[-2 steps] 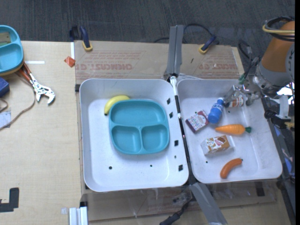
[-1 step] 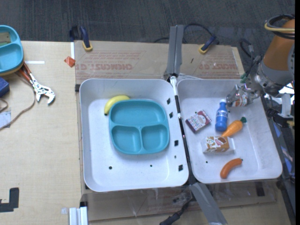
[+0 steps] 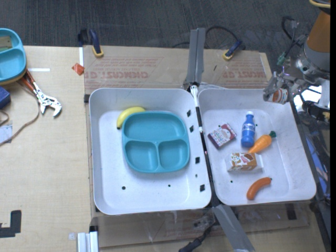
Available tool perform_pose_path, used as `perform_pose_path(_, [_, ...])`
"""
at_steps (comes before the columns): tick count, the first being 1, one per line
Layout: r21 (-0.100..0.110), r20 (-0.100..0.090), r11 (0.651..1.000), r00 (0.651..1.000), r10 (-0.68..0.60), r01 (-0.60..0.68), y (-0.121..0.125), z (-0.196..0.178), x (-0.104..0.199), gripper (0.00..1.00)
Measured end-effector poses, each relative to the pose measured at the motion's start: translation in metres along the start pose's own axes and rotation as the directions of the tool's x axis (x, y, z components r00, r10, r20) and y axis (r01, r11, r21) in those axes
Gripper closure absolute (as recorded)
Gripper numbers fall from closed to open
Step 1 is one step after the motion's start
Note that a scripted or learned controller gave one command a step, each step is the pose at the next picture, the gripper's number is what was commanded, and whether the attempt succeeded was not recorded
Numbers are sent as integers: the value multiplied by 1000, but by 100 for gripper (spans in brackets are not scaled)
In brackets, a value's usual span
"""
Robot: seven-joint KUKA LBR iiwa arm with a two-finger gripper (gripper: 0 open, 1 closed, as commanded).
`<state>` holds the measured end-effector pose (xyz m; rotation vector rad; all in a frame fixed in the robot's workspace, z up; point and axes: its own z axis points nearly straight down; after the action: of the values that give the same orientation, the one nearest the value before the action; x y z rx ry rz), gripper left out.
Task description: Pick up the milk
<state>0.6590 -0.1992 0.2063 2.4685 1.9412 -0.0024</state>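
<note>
The grey two-finger gripper (image 3: 276,92) hangs over the far right corner of the right shallow white bin (image 3: 299,185), just above its rim, with the orange-banded arm (image 3: 320,33) rising behind it at the picture's right edge. Its tip is small and cluttered with cables here, so whether it is parted or closed, and whether it has anything, I cannot tell.

The milk, a small white and brown carton (image 3: 244,162), lies in the middle of the right bin, well apart from the gripper. A plastic orange carrot (image 3: 261,143) sits just beside its upper right corner, possibly touching. A blue bottle with a white cap (image 3: 248,129) stands farther back, a dark red packet (image 3: 221,135) lies to the carton's upper left, and an orange sausage-shaped toy (image 3: 259,187) lies nearer the front rim. Bare white floor shows to the carton's left and right.

The left white bin (image 3: 105,193) holds a teal three-compartment tray (image 3: 156,141) with a yellow banana (image 3: 128,114) at its far left corner.
</note>
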Motion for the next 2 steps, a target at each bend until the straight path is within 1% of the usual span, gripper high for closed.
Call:
perform_pose_path(1, [0, 0, 986, 986, 167, -167, -4, -26, 16, 100])
perform_pose_path(2, [3, 0, 975, 975, 221, -221, -8, -15, 33, 100])
